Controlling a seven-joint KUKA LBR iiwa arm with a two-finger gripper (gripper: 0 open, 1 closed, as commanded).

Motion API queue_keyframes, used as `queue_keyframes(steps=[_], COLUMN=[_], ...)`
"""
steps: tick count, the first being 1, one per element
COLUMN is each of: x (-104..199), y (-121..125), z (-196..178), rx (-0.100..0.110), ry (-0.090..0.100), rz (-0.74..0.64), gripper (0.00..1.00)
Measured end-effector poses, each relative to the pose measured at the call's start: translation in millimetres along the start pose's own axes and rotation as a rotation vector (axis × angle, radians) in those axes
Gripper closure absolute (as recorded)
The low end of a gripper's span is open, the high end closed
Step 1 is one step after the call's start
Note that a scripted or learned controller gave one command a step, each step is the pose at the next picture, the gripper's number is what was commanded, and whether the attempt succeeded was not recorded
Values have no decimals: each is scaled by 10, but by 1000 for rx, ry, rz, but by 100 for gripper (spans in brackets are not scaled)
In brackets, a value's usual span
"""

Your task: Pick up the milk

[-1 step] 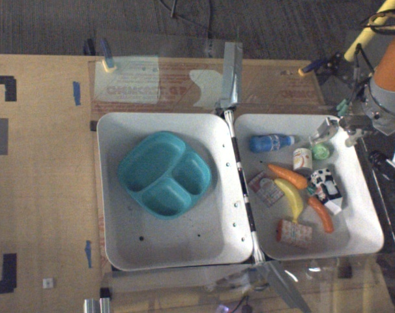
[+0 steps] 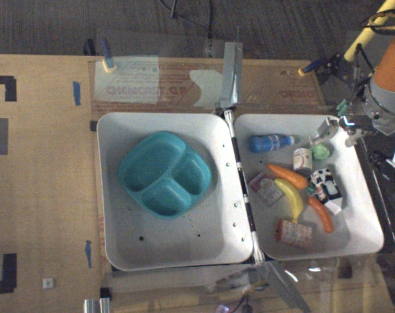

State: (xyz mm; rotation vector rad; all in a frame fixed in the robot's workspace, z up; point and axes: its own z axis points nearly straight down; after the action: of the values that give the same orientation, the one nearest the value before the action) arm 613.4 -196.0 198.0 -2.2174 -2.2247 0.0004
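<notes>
The milk (image 2: 326,188) is a small carton with black and white cow patches. It lies in the right bin (image 2: 367,237), near that bin's right side, between a carrot (image 2: 287,175) and an orange sausage-like piece (image 2: 321,214). My gripper (image 2: 337,132) hangs over the bin's far right corner, above and behind the milk, close to a green item (image 2: 321,151). Its two light fingers stand apart with nothing between them, so it is open. The arm's orange band (image 2: 388,74) is at the right edge.
Also in the right bin are a blue bottle (image 2: 270,142), a white cup (image 2: 302,158), a banana (image 2: 291,198), a flat packet (image 2: 268,189) and a reddish box (image 2: 294,232). A teal divided plate (image 2: 163,173) lies in the left bin (image 2: 119,246).
</notes>
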Motion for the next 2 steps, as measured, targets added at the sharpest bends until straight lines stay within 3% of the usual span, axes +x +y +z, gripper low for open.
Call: queue_keyframes(steps=[1, 2], x=[-226, -207], y=[-515, -411], z=[740, 712], rx=[-1, -5], ry=[0, -3], rz=[-150, -358], gripper=[0, 0])
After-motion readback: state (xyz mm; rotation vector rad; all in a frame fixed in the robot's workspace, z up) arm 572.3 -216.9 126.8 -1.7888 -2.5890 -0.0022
